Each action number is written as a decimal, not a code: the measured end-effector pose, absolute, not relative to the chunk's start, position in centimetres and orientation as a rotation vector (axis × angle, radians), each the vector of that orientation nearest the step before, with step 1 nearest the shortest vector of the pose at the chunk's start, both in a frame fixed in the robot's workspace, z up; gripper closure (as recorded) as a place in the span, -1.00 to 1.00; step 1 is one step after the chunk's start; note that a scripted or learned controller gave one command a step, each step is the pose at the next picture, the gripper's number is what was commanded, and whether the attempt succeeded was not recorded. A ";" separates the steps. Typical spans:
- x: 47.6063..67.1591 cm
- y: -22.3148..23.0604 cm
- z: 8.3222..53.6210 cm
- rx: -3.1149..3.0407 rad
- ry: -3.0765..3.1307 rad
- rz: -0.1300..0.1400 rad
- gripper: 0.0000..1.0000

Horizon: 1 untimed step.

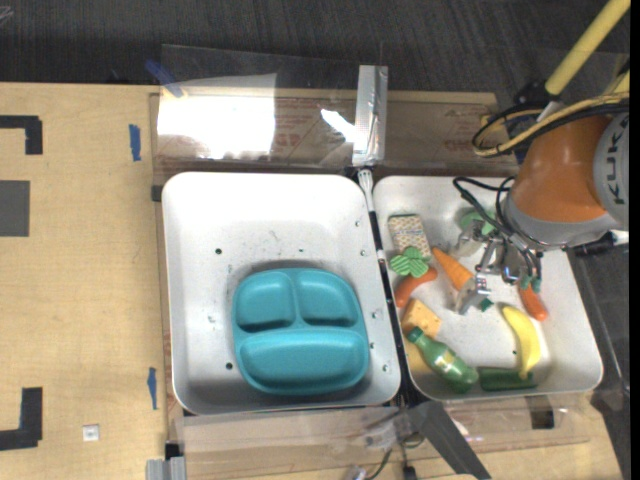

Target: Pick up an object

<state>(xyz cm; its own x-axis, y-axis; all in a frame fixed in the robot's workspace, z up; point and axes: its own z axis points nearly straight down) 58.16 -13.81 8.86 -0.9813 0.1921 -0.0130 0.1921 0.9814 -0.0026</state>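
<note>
Overhead, tool (478, 293) low in right bin (585, 368), among toy food: carrot (452, 267) just left, banana (524, 336) lower right. Finger opening and any grasp: cannot tell. Teal tray (298, 330) in left bin (200, 208).

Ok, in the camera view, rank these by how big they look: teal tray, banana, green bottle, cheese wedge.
Largest to smallest as they look:
1. teal tray, by far the biggest
2. banana and green bottle, too alike in length to rank
3. cheese wedge, smallest

All lie at about the same depth in the bins.
</note>
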 end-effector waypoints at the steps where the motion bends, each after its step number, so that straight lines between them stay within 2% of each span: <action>1: 57.0 -11.1 8.9 0.292 3.114 -0.005 -1.00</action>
